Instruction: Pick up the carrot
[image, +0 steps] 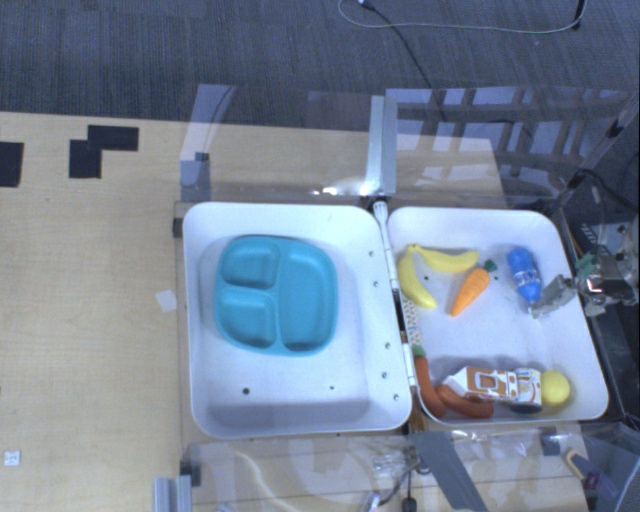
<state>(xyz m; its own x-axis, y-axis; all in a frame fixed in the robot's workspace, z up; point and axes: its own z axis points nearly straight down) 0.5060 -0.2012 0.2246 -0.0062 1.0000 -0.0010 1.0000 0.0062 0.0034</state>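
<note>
The carrot (469, 291) is orange with a small green top. It lies at a slant in the upper middle of the right bin (500, 222), its tip pointing down-left. My gripper (556, 294) sits at that bin's right rim, well to the right of the carrot and just below a blue bottle (523, 273). It is small and partly cut off there, and nothing shows in its grasp.
Two yellow bananas (445, 262) lie just left of the carrot. Along the right bin's front edge are a red sausage (440, 395), a white and orange carton (495, 383) and a yellow lemon (555, 388). The left bin (290, 405) holds a blue divided plate (277, 294).
</note>
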